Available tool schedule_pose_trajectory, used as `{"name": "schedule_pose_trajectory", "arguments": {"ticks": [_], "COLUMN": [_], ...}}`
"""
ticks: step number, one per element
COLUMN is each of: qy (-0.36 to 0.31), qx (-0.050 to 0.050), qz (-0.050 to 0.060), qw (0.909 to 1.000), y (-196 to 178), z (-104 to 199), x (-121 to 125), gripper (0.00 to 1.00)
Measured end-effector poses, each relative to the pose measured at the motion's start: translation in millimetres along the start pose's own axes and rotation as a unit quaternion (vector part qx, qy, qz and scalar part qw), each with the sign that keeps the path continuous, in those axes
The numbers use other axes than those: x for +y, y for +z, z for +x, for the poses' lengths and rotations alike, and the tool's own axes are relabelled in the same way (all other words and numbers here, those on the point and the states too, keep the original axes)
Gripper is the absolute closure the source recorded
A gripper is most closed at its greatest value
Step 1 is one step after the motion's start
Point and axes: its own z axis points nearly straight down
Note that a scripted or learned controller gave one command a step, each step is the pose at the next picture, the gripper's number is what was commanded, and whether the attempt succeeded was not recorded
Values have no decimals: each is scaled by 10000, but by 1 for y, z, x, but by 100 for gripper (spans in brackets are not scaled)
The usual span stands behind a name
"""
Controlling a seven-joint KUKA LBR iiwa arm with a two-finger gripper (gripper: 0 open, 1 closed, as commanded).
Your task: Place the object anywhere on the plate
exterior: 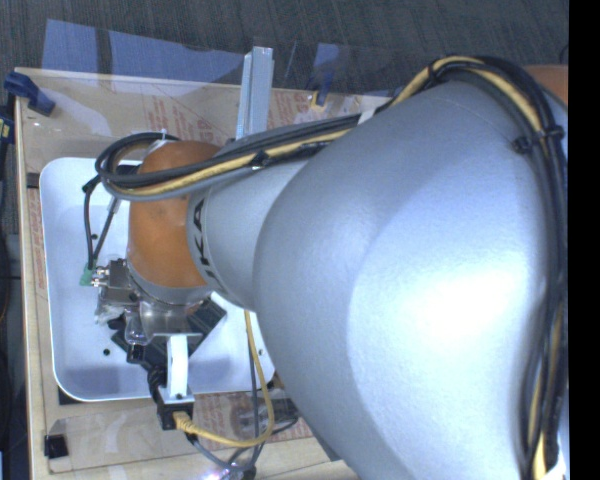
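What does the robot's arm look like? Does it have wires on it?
The arm is big, round and shiny grey, with an orange band near the wrist. Yes, yellow and black cables run along its top. The hand is silver and black metal, with a thin black wire looping beside it.

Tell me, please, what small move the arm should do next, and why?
Probably lift the arm straight up a little. Its grey body and the orange band hang over the left white bin and hide most of it, so no object or plate can be made out. A short rise would likely open the view before any placing move.
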Motion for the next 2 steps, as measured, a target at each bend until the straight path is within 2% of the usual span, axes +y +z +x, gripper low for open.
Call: {"name": "schedule_pose_trajectory", "arguments": {"ticks": [1, 2], "qy": [753, -909], "qx": [2, 14], "qz": [5, -30], "qw": [9972, 9959], "y": [32, -56], "z": [32, -25], "x": [-4, 5], "gripper": [100, 100]}}
